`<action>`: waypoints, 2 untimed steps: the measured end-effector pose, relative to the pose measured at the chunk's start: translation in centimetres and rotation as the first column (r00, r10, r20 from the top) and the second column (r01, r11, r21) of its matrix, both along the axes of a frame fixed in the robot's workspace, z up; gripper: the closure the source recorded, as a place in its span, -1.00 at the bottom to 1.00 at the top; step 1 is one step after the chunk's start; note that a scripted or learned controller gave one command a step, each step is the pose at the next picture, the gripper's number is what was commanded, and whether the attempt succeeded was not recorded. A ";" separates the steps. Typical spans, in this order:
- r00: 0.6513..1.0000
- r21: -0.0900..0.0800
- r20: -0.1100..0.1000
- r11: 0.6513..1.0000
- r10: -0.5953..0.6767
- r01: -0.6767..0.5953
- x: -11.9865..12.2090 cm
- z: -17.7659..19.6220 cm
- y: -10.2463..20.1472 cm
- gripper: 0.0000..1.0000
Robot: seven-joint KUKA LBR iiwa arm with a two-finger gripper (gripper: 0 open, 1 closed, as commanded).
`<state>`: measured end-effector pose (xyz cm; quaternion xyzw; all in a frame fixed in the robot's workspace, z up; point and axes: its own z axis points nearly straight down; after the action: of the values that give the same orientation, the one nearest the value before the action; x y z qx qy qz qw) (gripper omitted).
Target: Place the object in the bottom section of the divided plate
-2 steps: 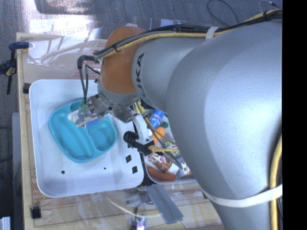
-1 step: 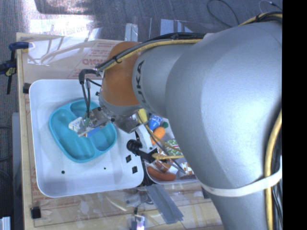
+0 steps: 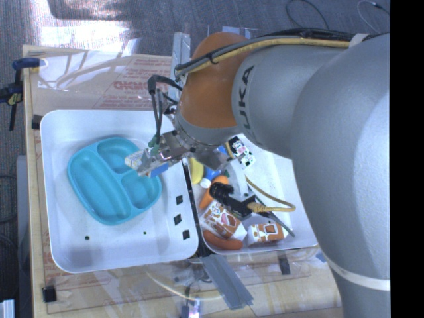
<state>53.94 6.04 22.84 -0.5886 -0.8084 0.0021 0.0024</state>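
Note:
A light blue divided plate [image 3: 109,184] lies in the left white bin [image 3: 59,244]. It has one long section on its left side and two smaller ones on its right. My gripper [image 3: 147,162] hangs over the plate's right edge, near the divider between the bins. Its pale fingers [image 3: 137,158] are closed on a small darker blue object [image 3: 158,170], which sits just above the plate's rim. The grey arm with its orange band [image 3: 209,91] hides much of the right bin.
The right bin [image 3: 291,240] holds several items: an orange and brown packet [image 3: 222,222], a small carton [image 3: 265,232], a black-and-white patterned piece [image 3: 241,151] and a yellow item [image 3: 197,171]. A blue clamp [image 3: 23,63] grips the bench's far left corner.

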 end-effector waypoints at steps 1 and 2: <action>0.999 -0.001 -0.002 0.999 0.046 -0.046 1.1 -2.5 5.1 1.00; 1.000 -0.002 -0.003 1.000 0.031 -0.031 -2.1 -0.7 9.2 1.00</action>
<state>51.82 15.27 22.10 -0.5760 -0.8174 0.0039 0.0029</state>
